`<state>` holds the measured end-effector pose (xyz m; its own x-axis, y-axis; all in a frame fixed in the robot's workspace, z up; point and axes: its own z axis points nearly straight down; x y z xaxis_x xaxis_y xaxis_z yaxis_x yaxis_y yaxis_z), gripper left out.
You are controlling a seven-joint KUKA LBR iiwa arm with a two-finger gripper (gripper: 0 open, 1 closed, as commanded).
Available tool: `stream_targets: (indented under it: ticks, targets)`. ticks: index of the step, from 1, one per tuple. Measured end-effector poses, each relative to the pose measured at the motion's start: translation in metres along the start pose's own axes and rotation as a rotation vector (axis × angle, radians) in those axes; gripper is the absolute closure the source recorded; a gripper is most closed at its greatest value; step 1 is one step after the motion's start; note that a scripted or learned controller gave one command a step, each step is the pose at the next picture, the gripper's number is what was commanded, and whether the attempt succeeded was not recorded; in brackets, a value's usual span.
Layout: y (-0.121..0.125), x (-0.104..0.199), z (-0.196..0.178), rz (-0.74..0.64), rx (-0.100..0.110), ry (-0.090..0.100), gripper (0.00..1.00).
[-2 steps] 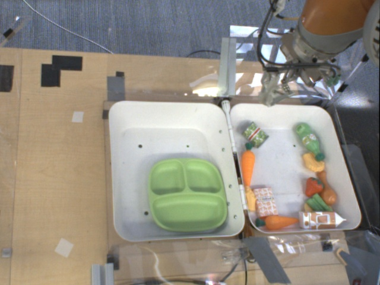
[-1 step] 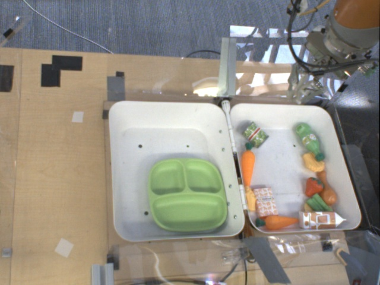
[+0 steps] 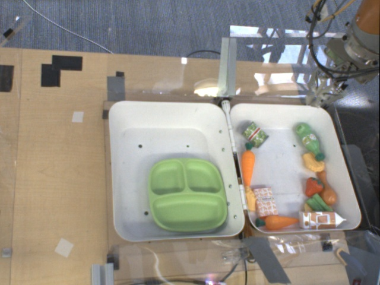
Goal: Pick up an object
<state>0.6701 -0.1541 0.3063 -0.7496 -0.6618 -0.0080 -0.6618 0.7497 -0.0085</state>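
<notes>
The arm (image 3: 361,37) is hanging above the right bin's (image 3: 279,159) far corner, clear of the toys. How its gripper stands I cannot tell. The toys are lying loose for picking: a carrot (image 3: 247,166) by the divider, a green bottle (image 3: 308,138) opposite. A green tray (image 3: 187,195) is sitting in the left bin (image 3: 127,159), probably awaiting drops

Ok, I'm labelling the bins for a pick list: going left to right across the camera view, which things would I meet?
Green divided plate in the left bin → upright carrot → small green carton → green bottle, the last three in the right bin.
</notes>
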Motion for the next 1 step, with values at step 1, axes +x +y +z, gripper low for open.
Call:
stream_targets:
  ticks: [1]
  targets:
    - [0.0546,-0.0498,-0.0172,0.07,-0.002,-0.004,1.0]
